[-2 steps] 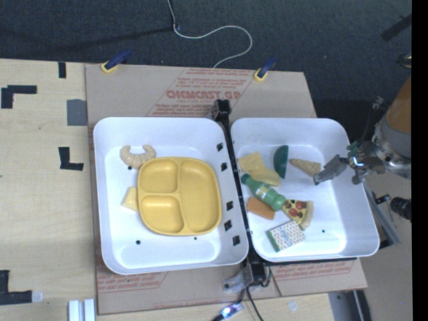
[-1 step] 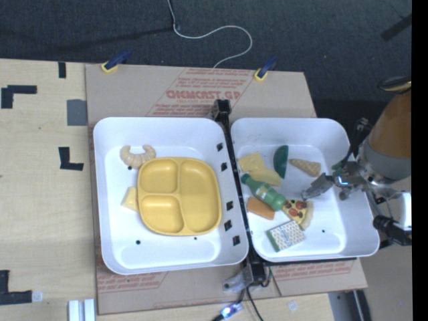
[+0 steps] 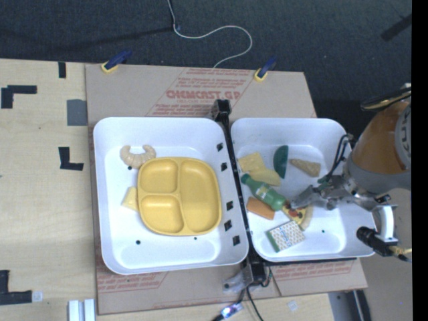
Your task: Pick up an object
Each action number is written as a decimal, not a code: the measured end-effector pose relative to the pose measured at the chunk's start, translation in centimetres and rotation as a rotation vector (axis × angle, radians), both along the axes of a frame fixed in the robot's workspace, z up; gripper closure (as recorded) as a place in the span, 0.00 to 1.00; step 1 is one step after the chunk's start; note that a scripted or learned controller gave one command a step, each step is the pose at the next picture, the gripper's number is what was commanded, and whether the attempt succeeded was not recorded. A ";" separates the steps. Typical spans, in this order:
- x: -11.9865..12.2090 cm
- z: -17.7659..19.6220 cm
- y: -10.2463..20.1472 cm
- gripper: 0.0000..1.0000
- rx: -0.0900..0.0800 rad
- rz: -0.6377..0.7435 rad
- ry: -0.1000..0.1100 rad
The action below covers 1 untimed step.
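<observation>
Nearest to the front edge of the right bin (image 3: 334, 129) lies a small checkered packet (image 3: 285, 235), flat on the white floor. Just behind it, to the left, I see an orange block (image 3: 260, 208), and to the right of that block a small piece with red and yellow colours (image 3: 297, 213), which I cannot name with certainty. My gripper (image 3: 305, 197) is low in this bin, reaching in from the right, and its tip is just beside this small piece; I cannot tell if the fingers are wide or narrow, and I see nothing clearly between them. A green bottle (image 3: 263, 190) lies on its side, touching the orange block, and its far end rests against a pale yellow piece (image 3: 258, 168). Farther back stand a dark green object (image 3: 280, 160) and, to its right, a tan wedge (image 3: 305, 166). In the left bin (image 3: 110, 136) a yellow divided plate (image 3: 179, 195) takes the middle, with a yellow slice (image 3: 130, 198) showing at its left edge and a curled beige piece (image 3: 136, 154) at its far left corner. Both bins sit on a cardboard sheet (image 3: 200, 92) held at the far edge by two clamps.
</observation>
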State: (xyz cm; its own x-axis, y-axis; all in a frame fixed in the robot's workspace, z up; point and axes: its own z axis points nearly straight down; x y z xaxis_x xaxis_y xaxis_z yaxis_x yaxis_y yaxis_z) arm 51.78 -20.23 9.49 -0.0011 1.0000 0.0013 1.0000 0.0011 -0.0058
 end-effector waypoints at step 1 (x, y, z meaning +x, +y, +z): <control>0.1 -0.8 -0.1 0.00 -0.003 -0.001 -0.007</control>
